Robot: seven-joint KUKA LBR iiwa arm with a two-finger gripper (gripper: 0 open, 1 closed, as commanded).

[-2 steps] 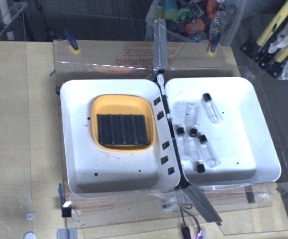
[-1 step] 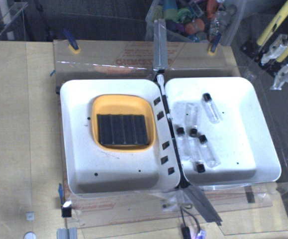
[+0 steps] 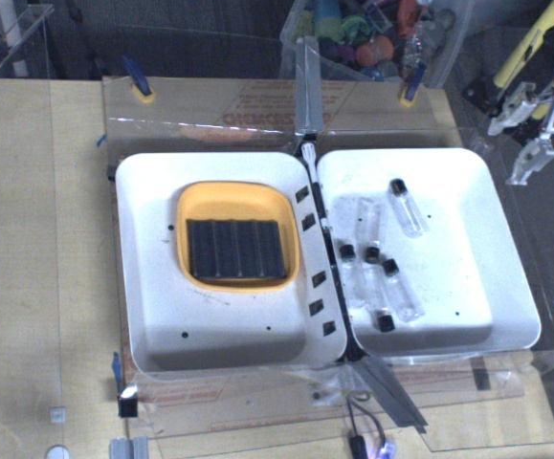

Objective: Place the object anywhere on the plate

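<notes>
The gripper (image 3: 531, 138) is seen off the upper right corner of the right bin (image 3: 506, 256), above the bare surface (image 3: 28, 256). How far it is open cannot be told from this view, nor whether anything is held in it.

The task's things, a handful of clear vials (image 3: 377, 266) with black caps, lie in the right bin, to the gripper's left and nearer the camera. One capped vial (image 3: 404, 206) lies nearest the gripper and apart from the rest. The others are bunched farther off, close to the divider (image 3: 320, 247), some touching or nearly so.

The step in hand is judged to be the reach and pick, with no vial lifted yet. The lone vial is probably the best choice, since it can be closed on without neighbours being nudged. It should be gripped across its narrow body, not along its length. A clear, round body is likely to roll or slip, so a centred, square descent is called for.

The yellow plate (image 3: 233, 197) sits in the left bin (image 3: 147, 256), well beyond the vials from the gripper. The divider must be cleared with height before the vial is lowered onto the plate's dark ridged middle.
</notes>
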